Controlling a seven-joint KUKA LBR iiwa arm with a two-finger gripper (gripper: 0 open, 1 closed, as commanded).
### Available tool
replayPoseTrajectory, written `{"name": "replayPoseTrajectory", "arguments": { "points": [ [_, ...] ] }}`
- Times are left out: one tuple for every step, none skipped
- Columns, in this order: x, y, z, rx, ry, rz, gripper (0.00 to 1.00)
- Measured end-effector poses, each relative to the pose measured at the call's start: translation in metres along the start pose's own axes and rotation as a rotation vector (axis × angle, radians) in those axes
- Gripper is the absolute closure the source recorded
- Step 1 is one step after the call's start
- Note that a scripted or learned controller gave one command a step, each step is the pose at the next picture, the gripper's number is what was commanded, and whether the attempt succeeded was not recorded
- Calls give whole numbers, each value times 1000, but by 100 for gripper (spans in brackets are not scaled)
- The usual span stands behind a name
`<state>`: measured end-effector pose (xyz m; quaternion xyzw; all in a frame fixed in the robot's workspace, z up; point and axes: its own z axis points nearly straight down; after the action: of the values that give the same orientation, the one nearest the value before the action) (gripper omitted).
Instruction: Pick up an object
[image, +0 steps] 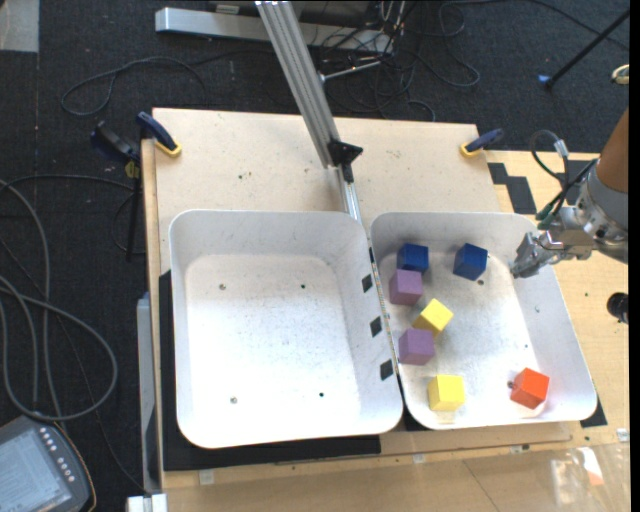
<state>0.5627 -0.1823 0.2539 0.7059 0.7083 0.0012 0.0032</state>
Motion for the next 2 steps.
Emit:
{"name": "replayPoseTrajectory", "arguments": {
  "points": [
    [55,9,11,5,4,-4,100],
    [113,20,5,4,4,-5,100]
  ]
}}
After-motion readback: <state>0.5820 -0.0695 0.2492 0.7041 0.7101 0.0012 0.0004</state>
